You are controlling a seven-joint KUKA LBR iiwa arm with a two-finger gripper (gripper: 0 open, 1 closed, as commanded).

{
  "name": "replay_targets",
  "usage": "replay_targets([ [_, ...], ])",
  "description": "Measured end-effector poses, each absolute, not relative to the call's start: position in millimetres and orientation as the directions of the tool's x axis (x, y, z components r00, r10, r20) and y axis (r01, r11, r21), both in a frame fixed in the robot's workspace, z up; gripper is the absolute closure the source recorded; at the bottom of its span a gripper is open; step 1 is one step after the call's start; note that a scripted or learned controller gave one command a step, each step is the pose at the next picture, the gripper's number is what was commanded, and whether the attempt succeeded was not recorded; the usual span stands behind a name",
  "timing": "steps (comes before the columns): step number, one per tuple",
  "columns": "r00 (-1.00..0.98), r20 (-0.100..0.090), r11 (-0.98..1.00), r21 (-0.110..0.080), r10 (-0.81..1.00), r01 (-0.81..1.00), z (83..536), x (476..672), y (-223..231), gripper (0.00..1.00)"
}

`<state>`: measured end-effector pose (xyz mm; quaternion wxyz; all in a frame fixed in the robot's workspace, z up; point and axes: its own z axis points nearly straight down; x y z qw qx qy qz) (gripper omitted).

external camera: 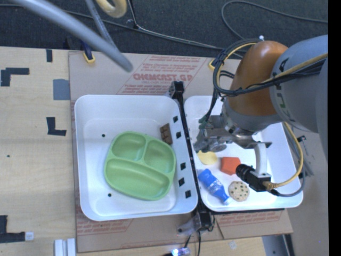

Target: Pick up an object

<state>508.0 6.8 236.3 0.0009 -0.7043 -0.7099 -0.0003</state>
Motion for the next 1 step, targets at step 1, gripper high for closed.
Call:
replay_targets([
  [1,-0.007,0.001,0.007,-0.003,1.0,1.0,224.2,509.1,66.4,1.0],
])
